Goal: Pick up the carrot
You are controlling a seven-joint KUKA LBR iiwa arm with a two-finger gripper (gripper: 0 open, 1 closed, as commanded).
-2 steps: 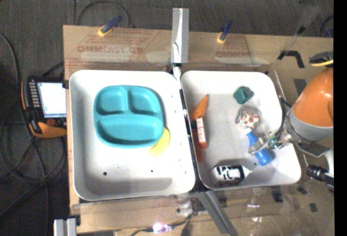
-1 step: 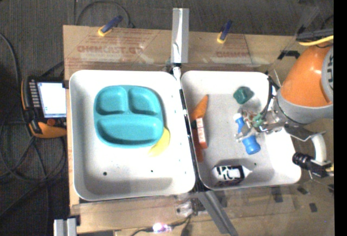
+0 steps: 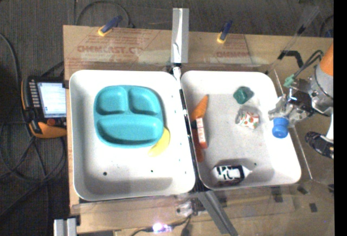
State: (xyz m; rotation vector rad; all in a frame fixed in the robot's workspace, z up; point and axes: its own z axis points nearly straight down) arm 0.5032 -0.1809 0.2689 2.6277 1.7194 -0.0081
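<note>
Carrot [image 3: 200,106] — a small orange tapered piece — lies tilted against the left wall of the right-hand shallow white bin [image 3: 282,172], toward that bin's far left corner. Just below it along the same wall sits a narrow orange-and-white packet [image 3: 200,133]. The metal two-finger gripper [image 3: 289,106] hangs over the bin's right rim, well apart from the carrot, with the whole width of the bin between them; whether it is open or closed I cannot tell. A blue cap-like cylinder [image 3: 280,128] sits just below it at the right edge. The bench is brown board with two blue-and-yellow clamps [image 3: 109,25] at its far edge — beyond it, dark carpet with loose cables.
</note>
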